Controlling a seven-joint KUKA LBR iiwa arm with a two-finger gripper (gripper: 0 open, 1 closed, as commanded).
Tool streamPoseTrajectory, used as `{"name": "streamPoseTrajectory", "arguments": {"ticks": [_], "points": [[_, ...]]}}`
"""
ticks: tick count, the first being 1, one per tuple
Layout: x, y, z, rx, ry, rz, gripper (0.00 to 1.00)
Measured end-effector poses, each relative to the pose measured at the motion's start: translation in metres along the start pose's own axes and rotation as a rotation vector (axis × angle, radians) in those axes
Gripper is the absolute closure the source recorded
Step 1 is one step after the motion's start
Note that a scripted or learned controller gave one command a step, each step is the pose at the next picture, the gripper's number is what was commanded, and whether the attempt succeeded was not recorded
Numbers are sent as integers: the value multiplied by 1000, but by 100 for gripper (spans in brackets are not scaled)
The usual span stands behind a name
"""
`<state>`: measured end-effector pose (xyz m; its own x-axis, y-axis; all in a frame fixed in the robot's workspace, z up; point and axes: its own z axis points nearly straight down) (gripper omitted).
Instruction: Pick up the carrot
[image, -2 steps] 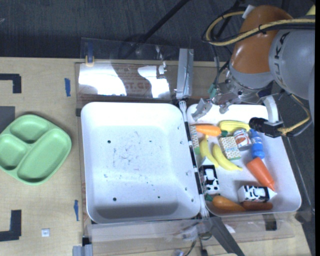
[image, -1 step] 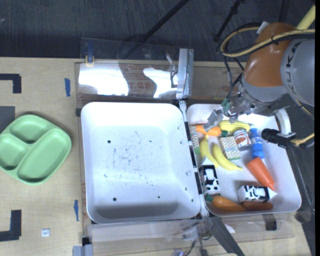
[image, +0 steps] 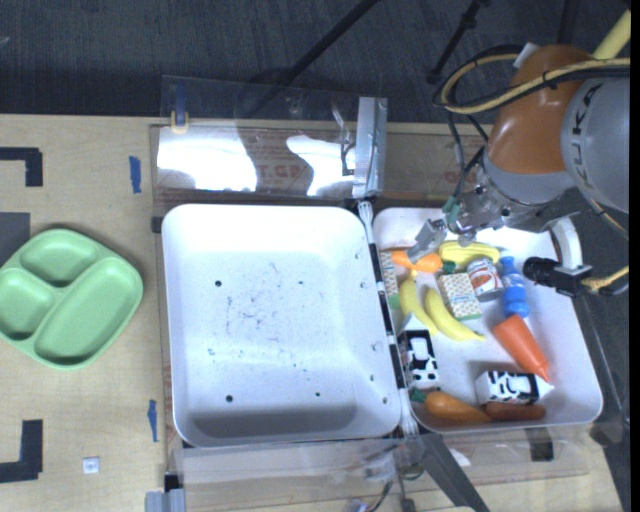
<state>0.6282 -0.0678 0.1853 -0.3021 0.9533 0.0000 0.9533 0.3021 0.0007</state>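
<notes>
The carrot (image: 523, 343) is an orange cone lying in the right bin (image: 580, 400), toward its right side, with its thick end pointing to the front right. My gripper (image: 440, 232) hangs over the back left part of that bin, above a small orange piece (image: 417, 262) and a yellow item (image: 470, 250). It is well apart from the carrot, up and to the left of it. The grey arm with its orange band (image: 535, 90) reaches in from the upper right.
Around the carrot lie a blue bottle (image: 513, 293), a banana (image: 443, 313), a red-labelled can (image: 483, 277), two black-and-white toys (image: 513, 385) and a brown-orange sausage shape (image: 455, 406). The left bin (image: 270, 320) adjoins it. A green divided plate (image: 65, 295) lies at far left.
</notes>
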Motion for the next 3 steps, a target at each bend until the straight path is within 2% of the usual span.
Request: {"name": "streamPoseTrajectory", "arguments": {"ticks": [2,3], "points": [[0,0,0,0,0,0,0],[-9,-37,0,1,1,50,0]]}}
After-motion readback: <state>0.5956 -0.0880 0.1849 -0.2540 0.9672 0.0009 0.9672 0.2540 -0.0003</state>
